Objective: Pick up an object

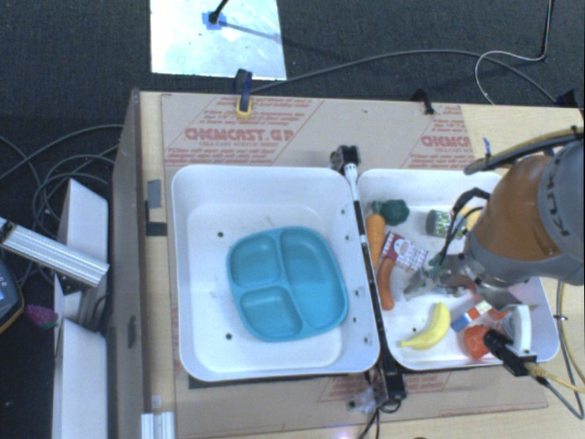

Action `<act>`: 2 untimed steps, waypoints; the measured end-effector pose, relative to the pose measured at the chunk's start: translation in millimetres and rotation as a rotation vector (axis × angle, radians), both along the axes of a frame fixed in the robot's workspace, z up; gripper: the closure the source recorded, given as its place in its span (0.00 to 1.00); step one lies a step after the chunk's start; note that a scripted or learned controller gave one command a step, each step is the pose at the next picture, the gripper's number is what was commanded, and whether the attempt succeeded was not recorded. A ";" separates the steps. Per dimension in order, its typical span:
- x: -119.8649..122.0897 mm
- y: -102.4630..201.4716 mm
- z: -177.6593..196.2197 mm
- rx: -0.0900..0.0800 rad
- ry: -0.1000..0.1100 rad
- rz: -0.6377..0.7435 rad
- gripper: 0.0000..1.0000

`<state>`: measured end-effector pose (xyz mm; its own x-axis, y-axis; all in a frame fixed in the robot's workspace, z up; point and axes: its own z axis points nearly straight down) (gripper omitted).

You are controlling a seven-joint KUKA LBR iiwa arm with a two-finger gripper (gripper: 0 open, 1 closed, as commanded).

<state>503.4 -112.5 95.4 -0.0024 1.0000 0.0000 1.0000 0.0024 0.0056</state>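
The right bin [402, 359] holds several small objects: an orange carrot [376, 233], a dark green piece [395, 211], a red and white packet [404, 250], a reddish sausage [386, 282], a yellow banana [430, 326], a small can [440, 220] and an orange-red piece [476, 340]. My gripper [437, 277] hangs low over the middle of this bin, just right of the packet and above the banana. The arm's grey and orange wrist [521, 218] covers the bin's right part. Nothing shows clearly between the fingers.
The left bin [196, 245] holds a light blue divided tray [287, 283]. A black divider bar [358, 218] runs between the bins. Cables and a silver plate [218, 24] lie beyond the bench. Grey boxes stand at the left.
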 end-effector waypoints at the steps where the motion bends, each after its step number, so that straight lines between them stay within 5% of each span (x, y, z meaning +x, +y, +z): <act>1: -16.6 -5.8 -11.0 0.000 0.005 -0.002 0.00; 2: -14.9 -5.2 0.0 0.002 0.001 0.000 1.00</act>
<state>488.5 -117.7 95.3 -0.0024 1.0000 0.0015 1.0000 0.0024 0.0043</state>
